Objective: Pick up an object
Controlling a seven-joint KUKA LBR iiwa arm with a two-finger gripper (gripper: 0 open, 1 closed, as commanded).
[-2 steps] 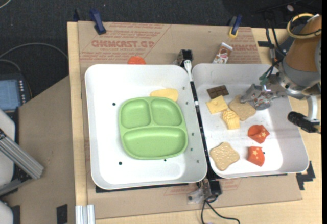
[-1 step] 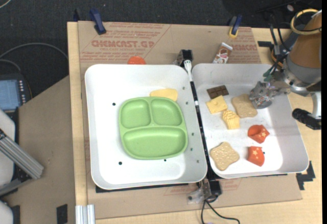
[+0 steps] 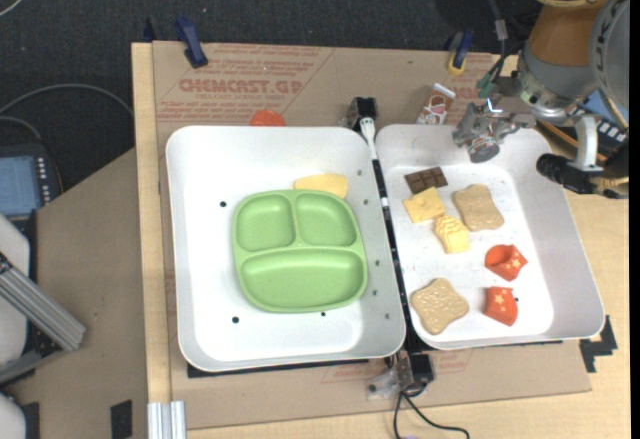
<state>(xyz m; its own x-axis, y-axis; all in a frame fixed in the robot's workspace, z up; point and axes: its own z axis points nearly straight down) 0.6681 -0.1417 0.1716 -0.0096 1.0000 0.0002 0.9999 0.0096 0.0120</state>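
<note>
Hovering claw [image 3: 482, 139] above right bin [image 3: 565, 227]

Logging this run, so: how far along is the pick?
Done: nothing looks picked yet; the food pieces all lie in the right bin, among them the chocolate and the toast. In hand: the gripper is over that bin's far edge, with no piece seen between its fingers. Left: come down on a piece, grasp it and lift it.
</note>
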